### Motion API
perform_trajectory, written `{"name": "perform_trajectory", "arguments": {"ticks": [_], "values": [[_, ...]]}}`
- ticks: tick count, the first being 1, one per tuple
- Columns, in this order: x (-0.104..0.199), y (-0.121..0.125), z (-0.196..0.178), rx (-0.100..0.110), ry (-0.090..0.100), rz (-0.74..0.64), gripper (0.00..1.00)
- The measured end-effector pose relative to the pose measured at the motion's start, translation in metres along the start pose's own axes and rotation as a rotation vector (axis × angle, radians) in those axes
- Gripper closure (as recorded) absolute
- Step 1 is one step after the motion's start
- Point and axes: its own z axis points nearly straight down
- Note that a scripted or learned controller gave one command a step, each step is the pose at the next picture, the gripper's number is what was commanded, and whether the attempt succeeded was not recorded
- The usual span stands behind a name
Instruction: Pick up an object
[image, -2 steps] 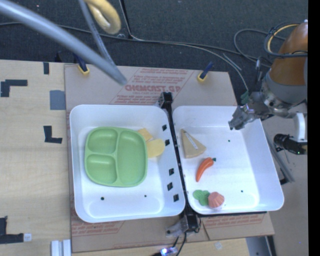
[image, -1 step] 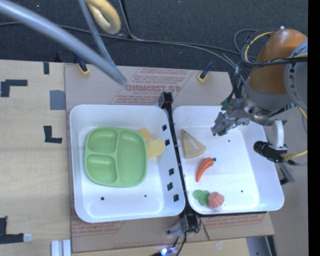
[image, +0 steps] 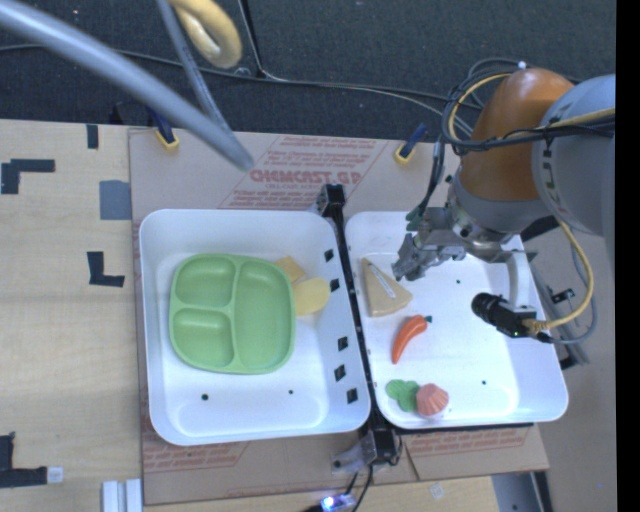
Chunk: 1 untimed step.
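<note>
Pincer hovers over the right bin, beside the sandwich wedge; its opening cannot be determined. Carrot lies nearby. Cardboard reads "CHEMCAST GP".

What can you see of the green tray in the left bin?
The green tray is a rounded, light green plate, seemingly plastic, with three moulded compartments: one large on the right, two smaller on the left. It lies flat and upright on the left bin floor, nothing in its compartments. Pale yellow pieces sit against its upper right edge.
</note>
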Motion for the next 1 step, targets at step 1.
{"name": "perform_trajectory", "arguments": {"ticks": [1], "values": [[0.0523,-0.006,0.0118,0.0,0.0,-0.001,1.0]]}}
